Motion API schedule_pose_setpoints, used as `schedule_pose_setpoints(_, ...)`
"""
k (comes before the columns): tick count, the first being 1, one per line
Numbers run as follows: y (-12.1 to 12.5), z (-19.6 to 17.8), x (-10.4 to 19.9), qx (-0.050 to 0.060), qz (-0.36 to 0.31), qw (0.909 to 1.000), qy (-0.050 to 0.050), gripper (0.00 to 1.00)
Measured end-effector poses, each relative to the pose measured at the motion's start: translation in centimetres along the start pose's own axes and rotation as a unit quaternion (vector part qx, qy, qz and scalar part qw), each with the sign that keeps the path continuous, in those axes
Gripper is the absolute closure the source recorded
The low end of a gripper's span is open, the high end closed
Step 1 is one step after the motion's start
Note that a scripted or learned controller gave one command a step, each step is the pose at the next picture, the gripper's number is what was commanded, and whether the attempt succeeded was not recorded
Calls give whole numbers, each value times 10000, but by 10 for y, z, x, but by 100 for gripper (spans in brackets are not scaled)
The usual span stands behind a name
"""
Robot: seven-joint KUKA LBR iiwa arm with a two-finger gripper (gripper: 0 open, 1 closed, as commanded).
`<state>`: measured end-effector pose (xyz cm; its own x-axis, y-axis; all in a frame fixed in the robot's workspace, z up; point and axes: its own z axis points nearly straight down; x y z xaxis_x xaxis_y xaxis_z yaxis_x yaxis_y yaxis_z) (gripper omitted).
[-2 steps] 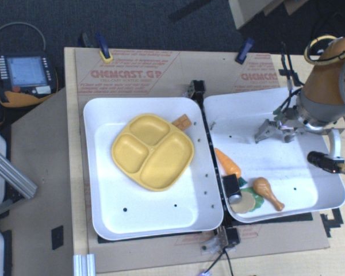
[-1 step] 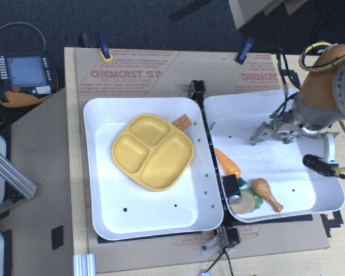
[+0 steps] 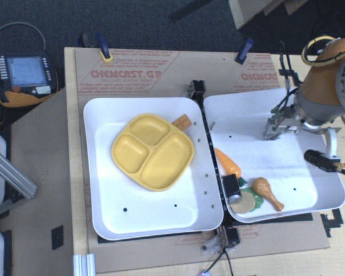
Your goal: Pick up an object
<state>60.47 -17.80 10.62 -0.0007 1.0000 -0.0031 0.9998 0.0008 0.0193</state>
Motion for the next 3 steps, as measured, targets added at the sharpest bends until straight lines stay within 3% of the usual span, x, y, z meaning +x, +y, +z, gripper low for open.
schedule_pose_setpoints(1,0,-49,9,66,-7,10000,4,100)
schedule_pose_setpoints(2,3,-103,8,53,-3,10000,-1,100)
schedule_pose_setpoints(3,-10,-107,69,105,-27,9999,33,100)
